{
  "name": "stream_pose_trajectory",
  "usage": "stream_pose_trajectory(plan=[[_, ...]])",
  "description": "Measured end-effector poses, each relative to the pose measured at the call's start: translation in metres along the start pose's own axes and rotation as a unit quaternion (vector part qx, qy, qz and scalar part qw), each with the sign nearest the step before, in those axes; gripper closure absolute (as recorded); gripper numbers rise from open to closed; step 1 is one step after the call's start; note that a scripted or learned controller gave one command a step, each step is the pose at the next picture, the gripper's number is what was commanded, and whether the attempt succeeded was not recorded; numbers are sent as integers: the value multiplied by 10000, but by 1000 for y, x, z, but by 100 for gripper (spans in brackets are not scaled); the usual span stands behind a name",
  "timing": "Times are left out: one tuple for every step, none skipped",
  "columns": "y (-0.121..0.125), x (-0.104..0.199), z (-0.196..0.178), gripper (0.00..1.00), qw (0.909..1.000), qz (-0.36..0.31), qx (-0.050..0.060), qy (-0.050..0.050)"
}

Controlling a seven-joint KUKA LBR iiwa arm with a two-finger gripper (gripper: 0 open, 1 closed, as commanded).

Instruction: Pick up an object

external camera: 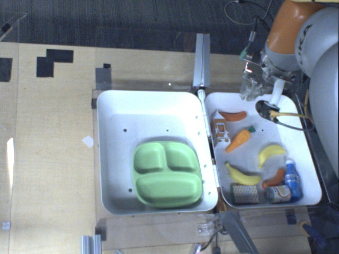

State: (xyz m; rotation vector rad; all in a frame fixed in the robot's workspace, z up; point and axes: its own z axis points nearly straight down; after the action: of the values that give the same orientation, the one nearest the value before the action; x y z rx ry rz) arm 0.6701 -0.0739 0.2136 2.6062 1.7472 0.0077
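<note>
1. Gripper was noted above the right bin's far edge; its state could not be told.
2. Orange sausage was seen nearest the gripper, carrot just beyond.

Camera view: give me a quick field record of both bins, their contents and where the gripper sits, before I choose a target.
left bin: one green divided plate
right bin: carrot, curved banana, flat banana, blue bottle, can, small carton, red-orange sausage shape
gripper: over the right bin's far edge, apart from the objects
nearest item to gripper: the sausage shape
task state: nothing picked up yet
</note>
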Motion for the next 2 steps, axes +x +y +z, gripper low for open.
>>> stream_pose_trajectory(plan=[[-74,4,-23,100,10000,-14,9,1],[-99,-9,-65,100,10000,-62,8,2]])
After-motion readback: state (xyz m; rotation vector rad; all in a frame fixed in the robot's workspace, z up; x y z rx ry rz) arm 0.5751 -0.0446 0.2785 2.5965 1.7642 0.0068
